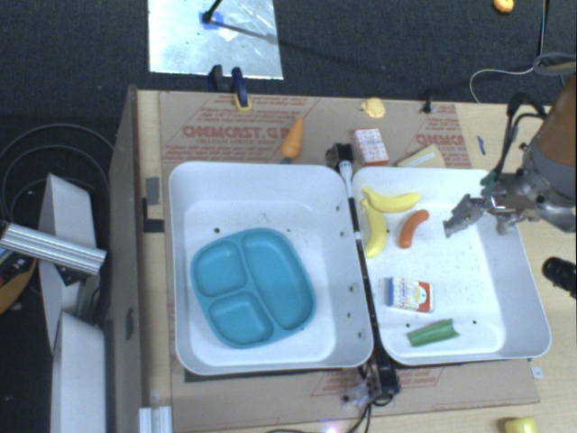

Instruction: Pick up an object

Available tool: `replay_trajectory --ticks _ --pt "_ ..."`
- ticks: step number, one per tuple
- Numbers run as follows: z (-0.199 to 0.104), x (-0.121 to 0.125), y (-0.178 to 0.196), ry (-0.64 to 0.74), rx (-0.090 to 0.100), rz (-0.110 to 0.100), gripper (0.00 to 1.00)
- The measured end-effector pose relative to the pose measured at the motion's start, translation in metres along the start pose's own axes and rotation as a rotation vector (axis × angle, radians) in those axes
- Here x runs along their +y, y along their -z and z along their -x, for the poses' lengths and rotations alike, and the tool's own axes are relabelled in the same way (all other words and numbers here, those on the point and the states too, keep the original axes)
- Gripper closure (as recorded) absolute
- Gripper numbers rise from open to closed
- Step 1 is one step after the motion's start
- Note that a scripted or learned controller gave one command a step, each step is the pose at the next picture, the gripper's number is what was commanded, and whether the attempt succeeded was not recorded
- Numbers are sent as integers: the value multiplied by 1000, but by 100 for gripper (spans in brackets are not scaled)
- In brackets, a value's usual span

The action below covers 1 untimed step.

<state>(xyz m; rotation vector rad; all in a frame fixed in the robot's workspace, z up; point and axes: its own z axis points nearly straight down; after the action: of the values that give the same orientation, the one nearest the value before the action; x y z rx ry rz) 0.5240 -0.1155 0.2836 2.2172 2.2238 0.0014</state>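
Gripper (469, 211) spread wide, holding nothing, right of sausage (412, 227) (1 clear target). Centre over sausage, descend straight, avoid bananas (381, 215) left of it.

Light even, fairly bright, from overhead. My white bins (270, 183) nearly blown out, faint shadows along rims. Foil sheet (215, 25) top left throws glare. Dark floor (63, 52) underexposed, little detail. My gripper (478, 210) slightly soft, pic low-res, grainy overall.

Gripper (480, 213) above right bin (523, 287), near sausage (412, 227)
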Motion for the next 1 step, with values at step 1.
replay_trajectory --ticks 1 --pt "20 86 -92 2 -1 -2 0"
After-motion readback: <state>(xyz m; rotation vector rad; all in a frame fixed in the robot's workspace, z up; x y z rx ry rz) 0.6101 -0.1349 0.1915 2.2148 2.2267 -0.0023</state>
